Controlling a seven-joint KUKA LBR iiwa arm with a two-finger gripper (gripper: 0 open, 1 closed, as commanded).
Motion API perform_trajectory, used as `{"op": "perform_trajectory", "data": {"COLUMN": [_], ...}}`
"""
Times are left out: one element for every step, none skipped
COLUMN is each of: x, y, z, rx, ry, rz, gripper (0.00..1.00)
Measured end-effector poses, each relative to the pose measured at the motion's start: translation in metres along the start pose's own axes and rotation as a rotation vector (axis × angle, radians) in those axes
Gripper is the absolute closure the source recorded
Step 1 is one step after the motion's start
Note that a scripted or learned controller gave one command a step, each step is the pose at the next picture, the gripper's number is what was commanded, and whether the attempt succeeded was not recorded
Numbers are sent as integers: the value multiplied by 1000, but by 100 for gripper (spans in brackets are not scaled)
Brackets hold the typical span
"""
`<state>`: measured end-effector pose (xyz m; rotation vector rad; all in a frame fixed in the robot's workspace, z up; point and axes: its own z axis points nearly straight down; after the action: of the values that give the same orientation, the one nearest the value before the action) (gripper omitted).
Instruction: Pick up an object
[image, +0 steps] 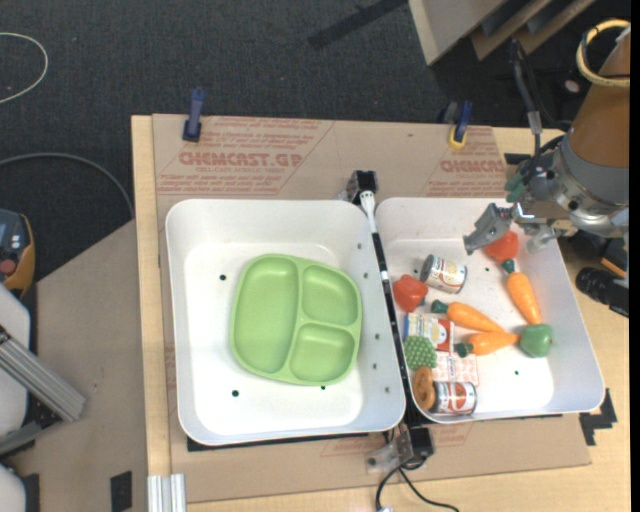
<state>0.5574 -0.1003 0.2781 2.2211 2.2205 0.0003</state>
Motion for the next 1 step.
{"op": "perform_trajectory", "data": {"x": [48], "y": [-55], "z": [-135], "rx": [-13], "ry": [2], "rz": [-7], "gripper": [0]}}
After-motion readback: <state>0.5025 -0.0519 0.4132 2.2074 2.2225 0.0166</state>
